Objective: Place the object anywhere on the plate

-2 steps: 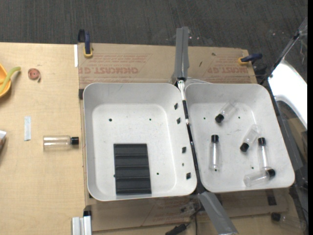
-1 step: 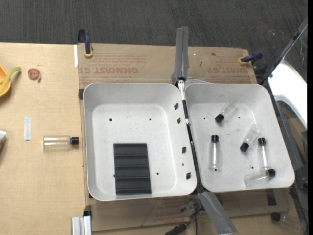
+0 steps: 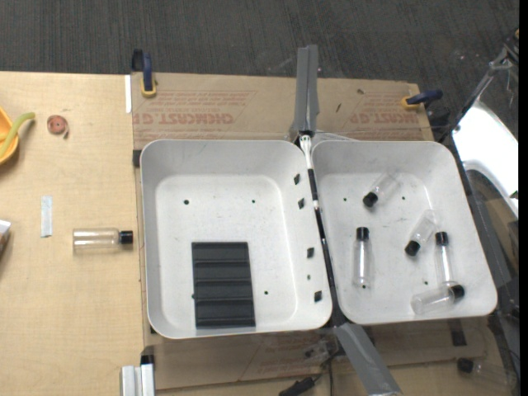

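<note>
Gripper state: cannot tell. Five clear vials with black caps lie loose in the right bin [image 3: 466, 221]: one [image 3: 379, 190] at the far side, one [image 3: 360, 256] near the divider, three [image 3: 436, 258] clustered together. Black ribbed plate [image 3: 223, 285] lies flat in the left bin [image 3: 165, 221], nothing on it. Spare bottle [image 3: 99, 238] on the bench [image 3: 66, 320]

Dark grey carpet floor [image 3: 247, 15]; light wooden bench [image 3: 66, 304].

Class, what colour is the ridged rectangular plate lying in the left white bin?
Black, seen in the camera view: the ridged rectangular plate.
</note>
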### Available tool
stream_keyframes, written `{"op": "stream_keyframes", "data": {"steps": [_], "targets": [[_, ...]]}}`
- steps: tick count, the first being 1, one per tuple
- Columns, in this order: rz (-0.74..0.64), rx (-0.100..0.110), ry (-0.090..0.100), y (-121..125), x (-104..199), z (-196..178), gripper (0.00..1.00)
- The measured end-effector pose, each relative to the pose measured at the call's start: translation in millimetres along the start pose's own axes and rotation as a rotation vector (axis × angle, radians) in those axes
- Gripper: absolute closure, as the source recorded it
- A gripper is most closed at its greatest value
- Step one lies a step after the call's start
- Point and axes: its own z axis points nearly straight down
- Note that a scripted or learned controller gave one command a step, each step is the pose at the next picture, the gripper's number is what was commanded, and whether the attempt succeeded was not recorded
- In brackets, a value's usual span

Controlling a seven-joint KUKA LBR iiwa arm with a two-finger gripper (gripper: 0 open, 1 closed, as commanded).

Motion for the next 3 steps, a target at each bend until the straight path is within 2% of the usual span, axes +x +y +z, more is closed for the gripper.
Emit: {"op": "stream_keyframes", "data": {"steps": [1,2,3], "targets": [[0.130,-0.001,0.001,30.8,-20.1,-0.7,0.00],[0.218,0.000,0.002,38.9,-0.6,-0.9,0.00],[0.251,0.000,0.003,39.7,-0.7,-1.3,0.00]]}}
